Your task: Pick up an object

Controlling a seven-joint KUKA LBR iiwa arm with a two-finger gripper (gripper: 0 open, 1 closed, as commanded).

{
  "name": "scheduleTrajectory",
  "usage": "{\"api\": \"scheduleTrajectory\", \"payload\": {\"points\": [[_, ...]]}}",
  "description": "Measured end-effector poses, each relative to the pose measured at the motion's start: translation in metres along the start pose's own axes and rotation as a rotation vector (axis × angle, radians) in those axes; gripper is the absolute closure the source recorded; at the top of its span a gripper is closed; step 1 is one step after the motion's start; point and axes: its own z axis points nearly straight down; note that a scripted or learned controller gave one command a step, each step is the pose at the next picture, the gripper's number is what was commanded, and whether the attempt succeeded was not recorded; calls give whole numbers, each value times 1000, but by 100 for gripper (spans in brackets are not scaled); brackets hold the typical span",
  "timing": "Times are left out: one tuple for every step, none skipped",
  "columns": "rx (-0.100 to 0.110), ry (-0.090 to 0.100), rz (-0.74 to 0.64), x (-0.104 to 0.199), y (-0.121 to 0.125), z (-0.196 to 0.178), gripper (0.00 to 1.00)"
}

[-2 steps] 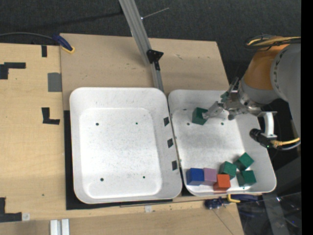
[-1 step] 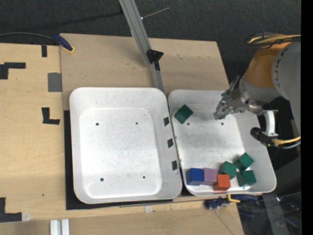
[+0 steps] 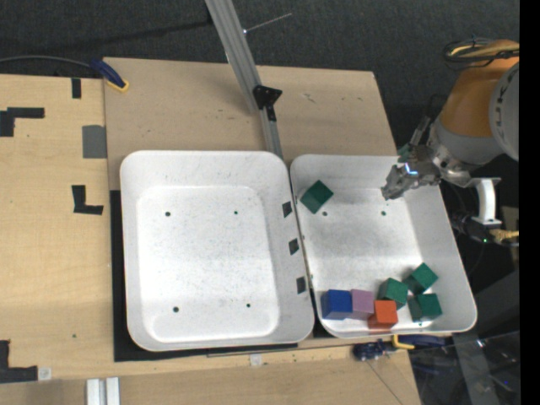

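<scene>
Two shallow white bins sit side by side on the wooden worktop (image 3: 337, 99). The left bin (image 3: 135, 251) shows four small dark dots on its floor. The right bin (image 3: 354, 169) carries all the blocks. A lone green block (image 3: 316, 197) lies tilted near the bin's 11 o'clock corner, well apart from the rest. The others crowd along the 6 o'clock wall: a blue block (image 3: 337, 303), a pale purple block (image 3: 362, 302) touching it on the 3 o'clock side, and an orange block (image 3: 385, 313) just beside that. A dark green block (image 3: 392, 291) sits at 12 o'clock of the orange one, touching it. Two more green blocks lie toward the 5 o'clock corner, one higher (image 3: 423, 276) and one lower (image 3: 427, 305). The grey and orange arm (image 3: 477, 116) reaches in from 3 o'clock. Its tool (image 3: 398, 181) hangs over the right bin's 1 o'clock area, near the rim. It is too small and blurred to tell how its fingers stand, and no block is seen in it. A grey metal bar (image 3: 232, 32) slants down from 12 o'clock toward the gap between the bins.
</scene>
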Motion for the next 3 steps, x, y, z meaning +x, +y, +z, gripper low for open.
{"api": "scheduleTrajectory", "payload": {"points": [[-2,0,-1,0,1,-53,100],[3,3,-6,57,5,-57,100],[5,3,-6,116,4,-54,100]]}}
